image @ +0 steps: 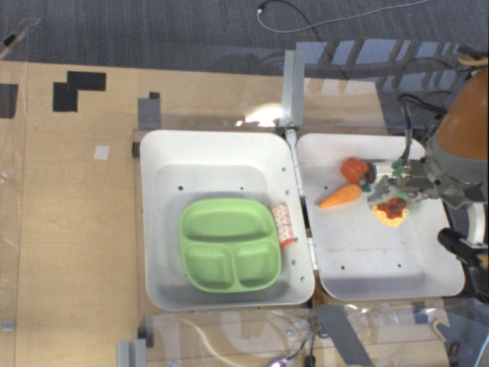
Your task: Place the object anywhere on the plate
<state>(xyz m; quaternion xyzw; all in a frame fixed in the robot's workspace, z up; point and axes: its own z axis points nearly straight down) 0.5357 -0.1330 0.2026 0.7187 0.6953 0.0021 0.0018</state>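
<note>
Nearest, the light-green plastic plate with three compartments [229, 243] lies in the left white bin [164, 205], with a small red-and-white patterned packet [283, 222] touching its right rim. Farther right, in the right white bin [382, 270] on the wooden counter [69, 228], an orange carrot-shaped toy [340, 196] lies just below a round red-orange toy [354, 169]. The hand [391, 197] is directly over a small yellow-and-red toy [390, 212]; whether its grip is wide, narrow or holding anything cannot be told.
</note>
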